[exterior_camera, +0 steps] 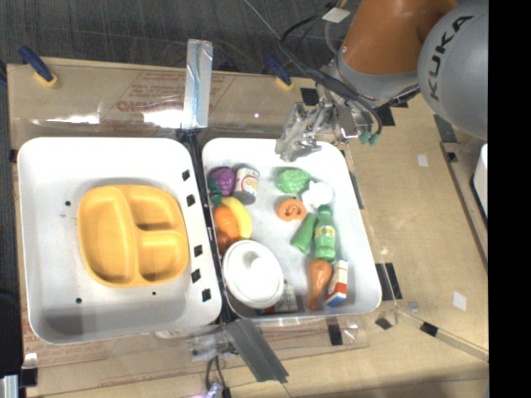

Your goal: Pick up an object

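While gripper hovers, green toy just below

Arm reaching in from the right

The grey arm, orange band above the wrist, angles down-left; its claw hangs below the wrist, holding nothing visible.

Crowded right bin, roomy left bin
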Controlling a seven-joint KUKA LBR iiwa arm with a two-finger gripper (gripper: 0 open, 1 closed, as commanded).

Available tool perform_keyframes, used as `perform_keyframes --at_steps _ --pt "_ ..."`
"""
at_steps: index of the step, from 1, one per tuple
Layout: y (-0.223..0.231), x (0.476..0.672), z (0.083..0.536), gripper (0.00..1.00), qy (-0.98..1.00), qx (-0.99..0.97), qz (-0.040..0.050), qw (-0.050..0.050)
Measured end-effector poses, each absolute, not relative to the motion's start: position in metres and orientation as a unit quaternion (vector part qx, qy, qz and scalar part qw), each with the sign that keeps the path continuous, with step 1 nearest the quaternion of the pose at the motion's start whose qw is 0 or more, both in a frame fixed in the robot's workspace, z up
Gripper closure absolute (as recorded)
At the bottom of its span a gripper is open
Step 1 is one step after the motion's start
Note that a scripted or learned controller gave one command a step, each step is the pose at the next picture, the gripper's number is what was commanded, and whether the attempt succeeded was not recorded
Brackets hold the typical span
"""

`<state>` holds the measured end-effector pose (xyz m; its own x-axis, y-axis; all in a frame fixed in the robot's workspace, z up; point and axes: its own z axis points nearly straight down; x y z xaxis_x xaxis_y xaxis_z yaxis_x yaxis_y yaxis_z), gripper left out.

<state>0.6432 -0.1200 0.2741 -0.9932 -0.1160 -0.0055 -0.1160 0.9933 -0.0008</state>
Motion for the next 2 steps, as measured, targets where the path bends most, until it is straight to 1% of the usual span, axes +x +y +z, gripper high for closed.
perform_keyframes --at_steps 2 --pt "-0.119 0.645 0.297 1.00 0.998 -0.061 -0.0017 0.006"
